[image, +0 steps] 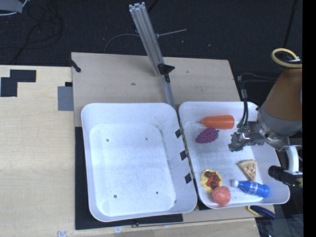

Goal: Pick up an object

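No legible text, labels or numbers anywhere.

a robotics lab test cell.
two shallow white bins [131,164] sit side by side on a pale wooden counter [34,152], toy food lying in the right one; an industrial arm [284,107] reaches in, an aluminium strut [148,36] leans overhead, and cables [44,14] trail across the dark floor [222,23].
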Robot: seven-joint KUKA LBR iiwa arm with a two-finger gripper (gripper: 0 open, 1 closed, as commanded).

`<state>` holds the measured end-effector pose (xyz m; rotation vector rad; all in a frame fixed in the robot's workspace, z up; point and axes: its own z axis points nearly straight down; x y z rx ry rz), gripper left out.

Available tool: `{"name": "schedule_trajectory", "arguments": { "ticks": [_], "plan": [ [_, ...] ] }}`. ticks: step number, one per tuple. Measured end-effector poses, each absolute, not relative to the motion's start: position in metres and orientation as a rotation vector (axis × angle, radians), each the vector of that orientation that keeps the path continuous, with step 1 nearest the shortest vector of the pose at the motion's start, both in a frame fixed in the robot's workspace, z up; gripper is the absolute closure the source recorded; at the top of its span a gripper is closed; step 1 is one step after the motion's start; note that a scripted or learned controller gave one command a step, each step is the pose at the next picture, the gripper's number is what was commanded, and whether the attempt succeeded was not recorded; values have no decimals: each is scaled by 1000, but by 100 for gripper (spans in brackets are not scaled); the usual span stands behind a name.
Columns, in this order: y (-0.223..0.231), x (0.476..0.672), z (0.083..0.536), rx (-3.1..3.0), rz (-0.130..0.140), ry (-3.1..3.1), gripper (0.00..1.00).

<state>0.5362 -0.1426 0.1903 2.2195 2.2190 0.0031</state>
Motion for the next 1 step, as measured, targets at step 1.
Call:
{"name": "schedule_trajectory", "arguments": {
  "ticks": [1],
  "plan": [
    [-153,536,238,2220,3,2218,100]
  ]
}}
